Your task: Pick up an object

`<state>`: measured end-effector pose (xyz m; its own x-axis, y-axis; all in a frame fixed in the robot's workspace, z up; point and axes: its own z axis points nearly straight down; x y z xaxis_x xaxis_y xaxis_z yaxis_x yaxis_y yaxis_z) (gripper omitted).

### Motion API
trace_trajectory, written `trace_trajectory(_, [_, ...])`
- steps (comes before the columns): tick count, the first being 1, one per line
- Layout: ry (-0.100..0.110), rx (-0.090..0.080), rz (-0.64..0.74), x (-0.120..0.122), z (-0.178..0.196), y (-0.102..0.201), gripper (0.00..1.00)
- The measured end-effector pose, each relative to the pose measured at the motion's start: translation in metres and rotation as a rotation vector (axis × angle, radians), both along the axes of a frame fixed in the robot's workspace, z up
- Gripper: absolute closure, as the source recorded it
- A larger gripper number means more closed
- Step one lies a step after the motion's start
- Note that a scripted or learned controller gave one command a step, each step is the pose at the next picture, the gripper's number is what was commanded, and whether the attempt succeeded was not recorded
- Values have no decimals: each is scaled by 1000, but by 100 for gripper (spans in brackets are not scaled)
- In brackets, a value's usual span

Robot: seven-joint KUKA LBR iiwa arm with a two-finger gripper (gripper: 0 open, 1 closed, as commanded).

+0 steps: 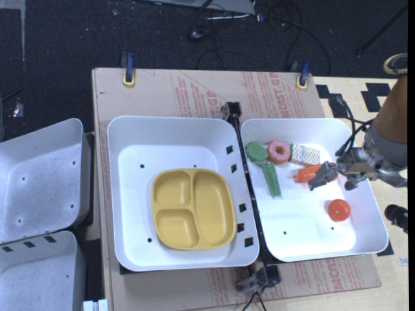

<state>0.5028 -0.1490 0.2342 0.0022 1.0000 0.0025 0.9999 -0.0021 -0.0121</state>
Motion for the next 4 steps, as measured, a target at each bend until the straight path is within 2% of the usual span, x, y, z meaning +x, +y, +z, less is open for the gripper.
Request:
trace_trajectory(1, [-12, -2, 3, 2, 5, 0, 0])
trace_trajectory(3, [-6, -1, 0, 9, -120, -6, 0])
trace_trajectory(4, [-8, -1, 1, 8, -144, -5, 0])
